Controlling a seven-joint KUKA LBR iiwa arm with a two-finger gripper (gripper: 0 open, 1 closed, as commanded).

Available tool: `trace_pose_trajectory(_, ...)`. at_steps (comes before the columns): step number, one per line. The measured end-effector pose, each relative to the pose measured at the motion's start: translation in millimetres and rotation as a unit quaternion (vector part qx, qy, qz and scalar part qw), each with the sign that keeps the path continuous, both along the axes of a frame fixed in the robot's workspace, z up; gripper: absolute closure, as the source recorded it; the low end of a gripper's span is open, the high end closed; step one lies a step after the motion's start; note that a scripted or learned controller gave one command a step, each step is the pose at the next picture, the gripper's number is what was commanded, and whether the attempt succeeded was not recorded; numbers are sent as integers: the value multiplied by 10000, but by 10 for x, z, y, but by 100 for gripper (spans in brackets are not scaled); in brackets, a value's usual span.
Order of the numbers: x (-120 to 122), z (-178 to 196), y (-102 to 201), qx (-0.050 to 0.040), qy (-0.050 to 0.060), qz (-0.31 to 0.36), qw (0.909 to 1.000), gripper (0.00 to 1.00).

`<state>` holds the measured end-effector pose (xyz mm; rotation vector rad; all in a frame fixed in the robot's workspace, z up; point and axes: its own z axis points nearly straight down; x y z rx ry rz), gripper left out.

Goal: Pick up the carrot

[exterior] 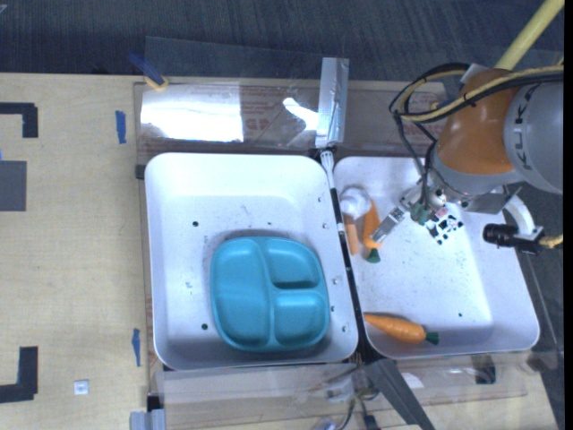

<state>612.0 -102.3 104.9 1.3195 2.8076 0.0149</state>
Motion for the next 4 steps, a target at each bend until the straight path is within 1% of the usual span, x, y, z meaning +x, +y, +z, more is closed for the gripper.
trace_pose_trajectory(1,-203,-165,29,-30,159,2724,9620,0)
trace_pose_trajectory(2,2,-171,90,-6,152,1807,9834,0)
trace_pose_trajectory(3,307,-179,99,44,160,-448,9989,0)
trace_pose_trajectory(4,471,-217,-5,58,385,340,9987,0)
